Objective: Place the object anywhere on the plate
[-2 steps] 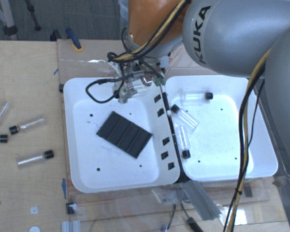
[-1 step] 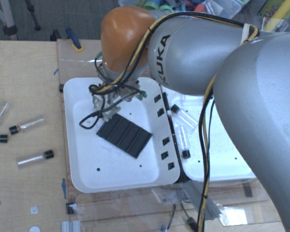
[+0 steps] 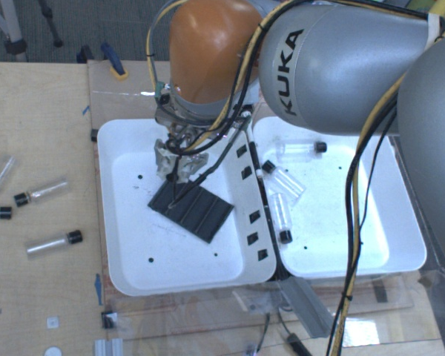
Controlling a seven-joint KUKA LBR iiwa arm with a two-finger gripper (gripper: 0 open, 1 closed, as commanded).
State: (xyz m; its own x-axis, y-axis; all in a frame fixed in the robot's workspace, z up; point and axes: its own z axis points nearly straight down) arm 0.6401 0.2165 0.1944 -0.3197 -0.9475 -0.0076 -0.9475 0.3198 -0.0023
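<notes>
Plate [image 3: 191,209], dark and ribbed, lies tilted in the left bin [image 3: 126,265]; the end effector [image 3: 179,170] hovers over its upper corner, grip state impossible to tell, so lower gently and release squarely over the ribs.

"KUKA" — black caps on grey arm [image 3: 334,58] — no other txt.

Arm [image 3: 341,65] reaching leftward; gripper [image 3: 179,170] pointing down
</notes>
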